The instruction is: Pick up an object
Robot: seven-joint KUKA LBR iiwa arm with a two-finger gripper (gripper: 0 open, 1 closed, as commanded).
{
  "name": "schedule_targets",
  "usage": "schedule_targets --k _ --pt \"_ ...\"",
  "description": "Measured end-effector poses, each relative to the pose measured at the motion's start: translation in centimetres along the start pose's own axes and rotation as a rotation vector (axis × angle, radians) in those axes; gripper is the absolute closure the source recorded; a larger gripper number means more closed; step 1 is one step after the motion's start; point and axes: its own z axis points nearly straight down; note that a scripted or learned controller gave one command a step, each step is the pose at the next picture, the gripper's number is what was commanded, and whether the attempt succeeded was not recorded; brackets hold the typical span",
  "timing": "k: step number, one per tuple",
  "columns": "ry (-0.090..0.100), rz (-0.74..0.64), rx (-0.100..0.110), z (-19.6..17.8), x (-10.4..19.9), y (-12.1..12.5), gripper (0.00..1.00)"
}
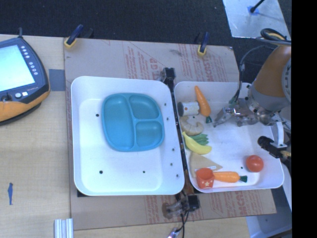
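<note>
Two white bins sit side by side on a cardboard-covered bench, the right bin (225,88) holding toy food. Hovering over its far side, the gripper (233,115) carries nothing I can see. The nearby carrot (201,101) by the far wall looks light, rigid and slippery, so grip it across its thick middle.

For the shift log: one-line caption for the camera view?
Tool over the right bin of toy food; blue plate in the left bin.

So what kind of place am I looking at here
Most likely a robotics lab bench set up for picking trials: two white bins clamped to a board, toy food such as a carrot and a tomato, and a control pendant alongside.
</note>
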Motion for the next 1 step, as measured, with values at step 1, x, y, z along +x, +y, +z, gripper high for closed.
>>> schedule_targets --k 1 --pt "-0.017 0.006 -0.001 -0.02 1.22 5.78 0.00"
